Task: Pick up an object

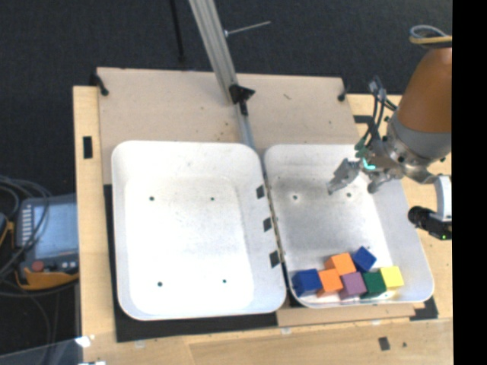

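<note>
Along the near edge of the right-hand shallow white plastic bin [319, 204], a cluster of small coloured cubes sits packed together: a dark blue cube [306, 281] at the left, two orange cubes [342, 263] [330, 280] beside it, a purple cube [353, 284], a green cube [374, 282], a yellow cube [393, 277] at the right, and another blue cube [364, 258] just behind them. They touch one another and press against the bin's near wall, which probably makes any single one awkward to grasp; the outer or rear ones look the easiest candidates for picking.

Further back in the same bin, well apart from the cubes, hangs the two-finger gripper [354, 175] on the grey arm with its orange band [426, 82], reaching in from the right. Its fingers look spread, with nothing between them, so no object is held yet. It would need to travel toward the near edge to reach the cluster.

Left of this, the other shallow white bin [190, 226] lies alongside, the two touching at their shared rims.
</note>
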`<state>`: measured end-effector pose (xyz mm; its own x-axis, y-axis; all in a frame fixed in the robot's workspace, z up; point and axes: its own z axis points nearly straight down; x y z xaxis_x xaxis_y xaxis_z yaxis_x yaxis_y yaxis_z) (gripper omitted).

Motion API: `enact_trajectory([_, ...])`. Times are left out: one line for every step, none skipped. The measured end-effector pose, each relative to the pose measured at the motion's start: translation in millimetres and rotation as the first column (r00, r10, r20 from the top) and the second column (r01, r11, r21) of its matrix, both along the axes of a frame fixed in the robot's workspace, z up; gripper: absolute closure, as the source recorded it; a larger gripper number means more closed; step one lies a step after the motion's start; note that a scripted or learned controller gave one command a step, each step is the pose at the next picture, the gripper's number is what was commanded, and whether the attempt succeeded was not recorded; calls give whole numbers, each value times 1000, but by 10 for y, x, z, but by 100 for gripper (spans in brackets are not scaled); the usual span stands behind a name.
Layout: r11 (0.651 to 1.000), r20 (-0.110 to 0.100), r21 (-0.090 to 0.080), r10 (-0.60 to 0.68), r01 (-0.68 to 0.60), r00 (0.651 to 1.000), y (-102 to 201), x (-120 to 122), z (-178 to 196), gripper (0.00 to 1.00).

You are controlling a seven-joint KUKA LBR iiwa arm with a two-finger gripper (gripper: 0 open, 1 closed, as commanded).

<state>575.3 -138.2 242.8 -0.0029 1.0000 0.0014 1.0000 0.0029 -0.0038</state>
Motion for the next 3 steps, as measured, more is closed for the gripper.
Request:
enact_trajectory([1000, 5, -1, -1, 1, 1000, 0, 9, 25, 0])
enact_trajectory([1000, 0, -3, -6, 6, 1000, -17, 48, -404, 0])
enact_trajectory([1000, 0, -3, -8, 8, 1000, -11, 90, -838, 0])
